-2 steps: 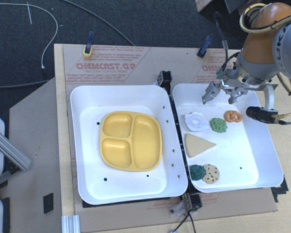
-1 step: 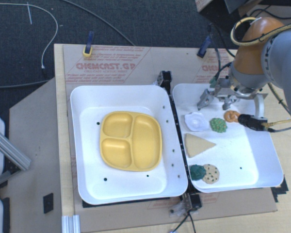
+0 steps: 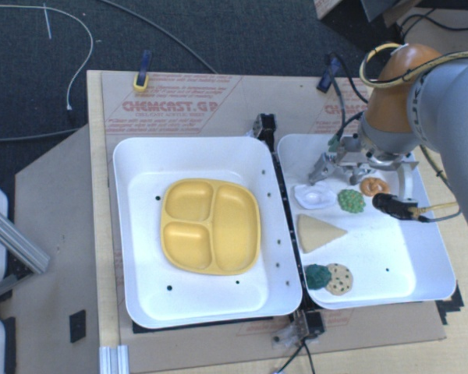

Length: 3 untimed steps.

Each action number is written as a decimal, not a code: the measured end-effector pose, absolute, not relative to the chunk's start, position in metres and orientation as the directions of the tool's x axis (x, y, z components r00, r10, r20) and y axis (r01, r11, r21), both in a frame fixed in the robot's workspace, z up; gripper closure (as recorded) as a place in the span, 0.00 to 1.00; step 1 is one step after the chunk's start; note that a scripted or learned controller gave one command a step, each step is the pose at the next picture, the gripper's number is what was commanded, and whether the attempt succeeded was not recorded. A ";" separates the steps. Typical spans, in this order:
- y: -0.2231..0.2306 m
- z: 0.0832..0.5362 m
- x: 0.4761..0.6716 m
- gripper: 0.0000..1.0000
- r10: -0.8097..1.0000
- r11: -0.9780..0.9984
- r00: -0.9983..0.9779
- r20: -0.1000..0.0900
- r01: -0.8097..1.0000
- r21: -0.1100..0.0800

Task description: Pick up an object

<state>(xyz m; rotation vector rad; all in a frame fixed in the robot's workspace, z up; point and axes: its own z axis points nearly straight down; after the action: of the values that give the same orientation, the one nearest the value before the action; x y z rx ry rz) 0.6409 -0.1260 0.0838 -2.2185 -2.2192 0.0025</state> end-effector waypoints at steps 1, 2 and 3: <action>-0.126 0.097 0.642 1.00 1.000 0.001 -0.001 0.001 1.000 0.002; -0.119 0.143 0.645 1.00 1.000 0.001 -0.001 0.000 1.000 0.005; -0.118 0.201 0.656 1.00 1.000 0.001 -0.001 -0.001 1.000 0.006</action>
<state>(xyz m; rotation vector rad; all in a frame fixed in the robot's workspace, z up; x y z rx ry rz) 0.6558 -0.1180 0.2009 -2.2236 -2.2266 -0.0062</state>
